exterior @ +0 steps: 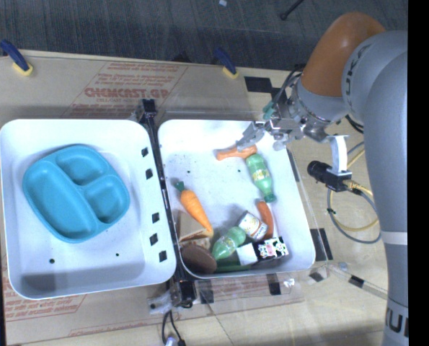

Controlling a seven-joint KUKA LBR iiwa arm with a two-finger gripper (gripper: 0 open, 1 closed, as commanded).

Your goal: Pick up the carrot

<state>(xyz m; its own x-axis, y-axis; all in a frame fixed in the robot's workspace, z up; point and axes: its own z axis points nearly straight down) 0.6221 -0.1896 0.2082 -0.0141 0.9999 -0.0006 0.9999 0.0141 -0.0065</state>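
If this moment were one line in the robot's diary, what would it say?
stage: reaching | gripper: over right bin's far edge, beside small orange piece | carrot: lying mid-bin, untouched | blue tray: left bin

A: What can't you make out near the right bin (172,193)?

B: The heap in its near corner. The brown thing (197,256) lies partly under a green bottle (228,243); its kind is unclear.

A: And the gripper (266,132)?

B: Above the bin's far rim, too small and blurred to read. The arm (376,121) is cut off below.
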